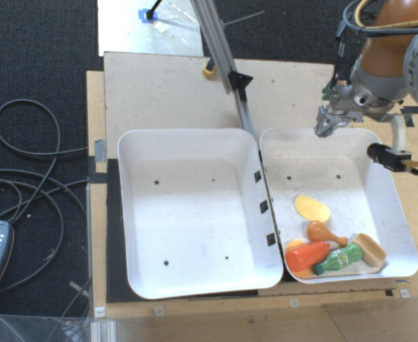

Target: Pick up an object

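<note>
— Dark carpet all round, a pale bench (166, 91) on it, two white bins side by side. Where is your gripper?

— My gripper (328, 123) hangs over the far edge of the right bin (401, 212), up by the back wall. Nothing sits between its tips; whether they stand wide or narrow I cannot tell from this angle.

— And the things to pick?

— All huddled in the near corner of that bin, well apart from me: a yellow piece (312, 208), a toy drumstick (325, 231), a red-orange carrot-like toy (307, 253), a green bottle (339, 258) and a tan bread-like piece (370, 248). The left bin (134, 212) offers me nothing.

— What worries you?

— The crowding. The carrot, bottle and drumstick touch or nearly touch (hard to tell which overlaps which), so I judge a descent there could wedge a tip on a neighbour and push things aside instead of closing on one. The corner walls could also catch a fingertip. The yellow piece lies freer, but looks flat and may slip.
</note>
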`<state>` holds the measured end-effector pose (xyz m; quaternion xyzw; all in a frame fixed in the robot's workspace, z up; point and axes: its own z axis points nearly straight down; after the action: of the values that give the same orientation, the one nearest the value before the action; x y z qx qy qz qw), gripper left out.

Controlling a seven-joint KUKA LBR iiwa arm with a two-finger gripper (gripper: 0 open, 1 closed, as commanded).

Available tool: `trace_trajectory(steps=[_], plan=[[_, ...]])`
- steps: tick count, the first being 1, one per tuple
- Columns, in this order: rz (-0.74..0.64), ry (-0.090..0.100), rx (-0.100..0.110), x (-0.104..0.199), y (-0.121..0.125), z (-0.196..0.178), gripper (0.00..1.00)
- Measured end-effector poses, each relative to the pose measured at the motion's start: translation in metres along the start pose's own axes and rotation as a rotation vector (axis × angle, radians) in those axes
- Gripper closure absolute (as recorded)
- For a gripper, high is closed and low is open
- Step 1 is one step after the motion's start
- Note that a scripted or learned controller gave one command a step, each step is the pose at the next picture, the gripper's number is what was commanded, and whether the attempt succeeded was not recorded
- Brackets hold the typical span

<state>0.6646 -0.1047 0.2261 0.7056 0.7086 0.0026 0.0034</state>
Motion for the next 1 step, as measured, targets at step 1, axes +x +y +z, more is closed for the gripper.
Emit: trace_trajectory(steps=[1], plan=[[-0.005,0.003,0.006,0.0426,-0.0273,-0.0123,1.00]])
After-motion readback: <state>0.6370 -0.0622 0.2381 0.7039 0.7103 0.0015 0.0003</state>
